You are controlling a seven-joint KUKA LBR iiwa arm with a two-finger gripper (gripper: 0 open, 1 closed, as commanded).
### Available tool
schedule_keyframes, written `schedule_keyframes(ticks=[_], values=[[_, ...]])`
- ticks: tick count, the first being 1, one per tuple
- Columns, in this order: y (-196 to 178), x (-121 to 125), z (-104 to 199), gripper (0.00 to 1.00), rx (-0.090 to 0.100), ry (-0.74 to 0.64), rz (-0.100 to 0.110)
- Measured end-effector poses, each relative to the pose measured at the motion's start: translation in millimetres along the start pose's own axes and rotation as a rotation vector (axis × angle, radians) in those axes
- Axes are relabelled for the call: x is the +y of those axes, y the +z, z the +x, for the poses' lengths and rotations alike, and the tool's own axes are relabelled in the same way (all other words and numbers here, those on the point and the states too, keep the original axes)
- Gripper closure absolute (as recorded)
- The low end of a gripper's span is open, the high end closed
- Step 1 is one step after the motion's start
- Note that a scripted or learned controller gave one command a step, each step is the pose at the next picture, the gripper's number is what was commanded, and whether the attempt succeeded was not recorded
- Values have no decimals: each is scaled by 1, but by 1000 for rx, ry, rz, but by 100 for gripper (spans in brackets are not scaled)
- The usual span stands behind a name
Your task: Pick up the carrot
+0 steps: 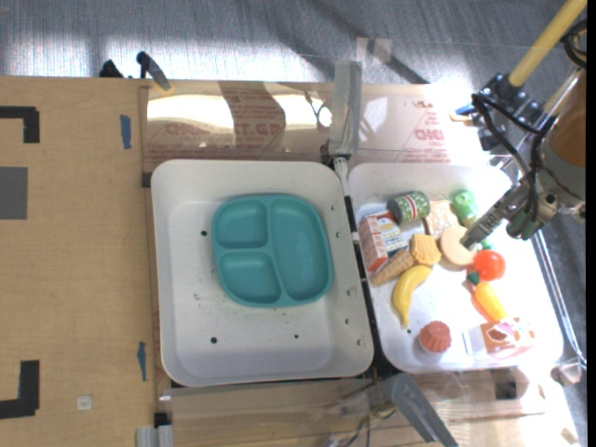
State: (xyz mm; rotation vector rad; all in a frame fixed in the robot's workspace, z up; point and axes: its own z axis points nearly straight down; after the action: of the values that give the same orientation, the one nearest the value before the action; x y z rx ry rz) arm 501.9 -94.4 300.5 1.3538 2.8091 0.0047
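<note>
Set above the counter [74,250], fixed, looking down at a slant on two white bins side by side: left bin [177,324], right bin [549,343]. Far enough back to take in both whole, plus brown board at left and floor [233,17] beyond. Arm [559,147] entering from right.

A teal three-compartment plastic plate [272,249] lies in the left white bin [177,277]; a yellow banana [408,290] lies in the right white bin [396,352].

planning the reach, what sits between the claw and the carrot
In the camera view the claw hangs over the right bin; the red tomato lies between it and the carrot, just above the carrot's upper end.
</note>
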Motion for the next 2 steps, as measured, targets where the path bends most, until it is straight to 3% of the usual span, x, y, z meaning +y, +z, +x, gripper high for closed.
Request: schedule_keyframes(ticks=[1, 2], values=[[-87, -28, -60, 100, 11, 268, 11], [28, 22, 16, 100, 24, 174, 20]])
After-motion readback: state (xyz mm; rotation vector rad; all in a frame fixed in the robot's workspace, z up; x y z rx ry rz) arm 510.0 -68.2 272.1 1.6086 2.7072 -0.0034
